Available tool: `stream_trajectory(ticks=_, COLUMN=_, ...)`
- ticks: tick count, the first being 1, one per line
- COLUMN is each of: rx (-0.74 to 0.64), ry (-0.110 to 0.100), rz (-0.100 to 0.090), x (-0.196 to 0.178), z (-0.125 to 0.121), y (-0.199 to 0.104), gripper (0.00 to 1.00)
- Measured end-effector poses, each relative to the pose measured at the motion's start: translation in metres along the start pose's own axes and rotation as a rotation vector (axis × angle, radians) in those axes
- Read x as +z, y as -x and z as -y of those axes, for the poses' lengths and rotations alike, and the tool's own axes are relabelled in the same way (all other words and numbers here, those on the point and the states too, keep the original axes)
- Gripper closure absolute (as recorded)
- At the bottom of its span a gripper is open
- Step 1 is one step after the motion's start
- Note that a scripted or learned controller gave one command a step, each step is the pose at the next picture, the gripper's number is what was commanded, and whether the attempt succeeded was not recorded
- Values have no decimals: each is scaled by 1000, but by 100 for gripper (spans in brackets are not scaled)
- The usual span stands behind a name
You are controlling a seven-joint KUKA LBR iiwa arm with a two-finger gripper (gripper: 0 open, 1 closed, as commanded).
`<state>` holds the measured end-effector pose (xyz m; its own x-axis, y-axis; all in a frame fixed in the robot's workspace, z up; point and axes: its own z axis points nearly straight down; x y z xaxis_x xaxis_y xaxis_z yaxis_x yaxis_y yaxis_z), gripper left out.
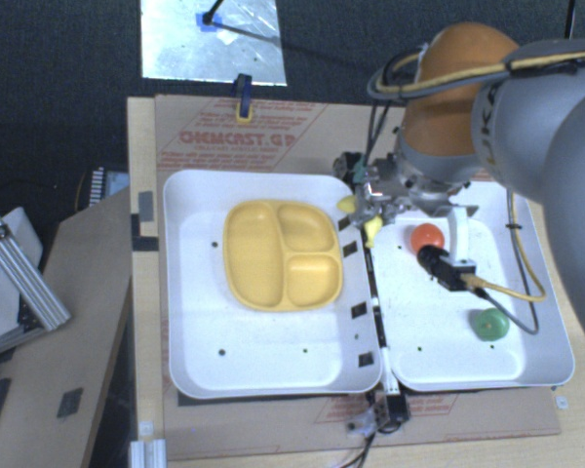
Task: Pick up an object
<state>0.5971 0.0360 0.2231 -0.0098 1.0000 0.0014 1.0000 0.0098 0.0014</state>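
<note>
With the gripper (370,208) poised above the right bin (526,359), finger state impossible to tell, a clean descent onto the orange ball (428,235) seemed wisest.

Looks like a robotics lab setup, not anyone's home: a big industrial arm (526,96) with loose cables hangs over two white bins (190,359) taped onto a cardboard sheet (244,135), with aluminium framing (15,271) at the left and dark carpet (49,57) all round.
</note>
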Motion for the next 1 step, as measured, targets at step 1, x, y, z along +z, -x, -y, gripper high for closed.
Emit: stream_trajectory(ticks=1, rx=-1, ry=-2, rz=0, x=4, z=16, y=-57, gripper=100)
